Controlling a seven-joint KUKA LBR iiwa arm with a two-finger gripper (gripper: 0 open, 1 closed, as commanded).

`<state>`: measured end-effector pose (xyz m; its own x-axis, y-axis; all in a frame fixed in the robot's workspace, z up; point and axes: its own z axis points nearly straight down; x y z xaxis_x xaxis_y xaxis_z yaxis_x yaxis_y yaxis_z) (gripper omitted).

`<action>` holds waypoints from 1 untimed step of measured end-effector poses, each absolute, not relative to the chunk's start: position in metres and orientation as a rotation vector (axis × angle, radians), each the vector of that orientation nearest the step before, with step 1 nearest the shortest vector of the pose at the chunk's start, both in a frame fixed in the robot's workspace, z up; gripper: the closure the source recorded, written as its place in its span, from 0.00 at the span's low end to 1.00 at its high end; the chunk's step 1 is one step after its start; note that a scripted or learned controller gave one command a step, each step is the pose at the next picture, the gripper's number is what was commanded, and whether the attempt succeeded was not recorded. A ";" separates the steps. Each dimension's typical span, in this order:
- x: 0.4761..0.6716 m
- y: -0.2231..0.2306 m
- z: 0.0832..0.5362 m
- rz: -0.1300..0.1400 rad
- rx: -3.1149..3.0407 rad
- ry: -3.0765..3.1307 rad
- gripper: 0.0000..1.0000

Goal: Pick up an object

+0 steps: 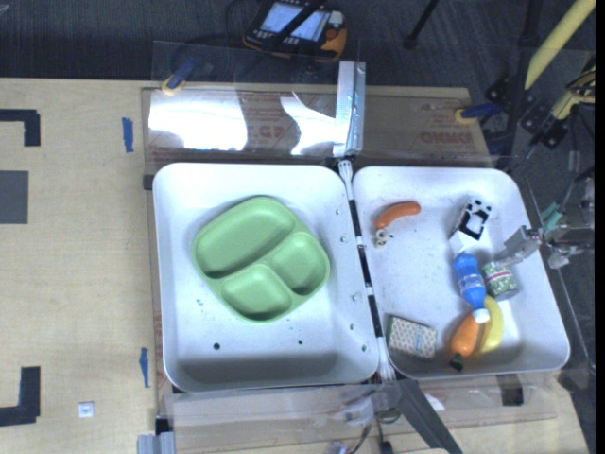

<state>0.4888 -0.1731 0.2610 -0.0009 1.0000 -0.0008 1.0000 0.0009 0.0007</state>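
- Left bin (pixel 180 348): smooth white plastic, rounded corners, holding a matte green plate (pixel 260 256) with three compartments.
- Right bin (pixel 544 343): same white plastic, small things scattered inside.
- Blue bottle (pixel 469 279), glossy, white cap, beside a yellow banana (pixel 492 329) and an orange carrot-like toy (pixel 463 337).
- Speckled flat sponge (pixel 413 336) near the front wall.
- Orange sausage (pixel 396 212), curved.
- Gripper (pixel 553 242) at the right rim; I cannot tell how it stands.

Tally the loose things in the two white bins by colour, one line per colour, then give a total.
Green: 2, the green three-compartment plastic plate and a small green-patterned can
Orange: 2, an orange sausage-shaped toy and an orange carrot-like toy
Blue: 1, a blue plastic bottle
Yellow: 1, a yellow banana
Black-and-white: 1, a small figure
Tan: 1, a speckled flat pad
Total: 8
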 end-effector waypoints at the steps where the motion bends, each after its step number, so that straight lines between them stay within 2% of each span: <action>1: 0.544 -0.175 0.213 0.001 2.089 2.343 0.00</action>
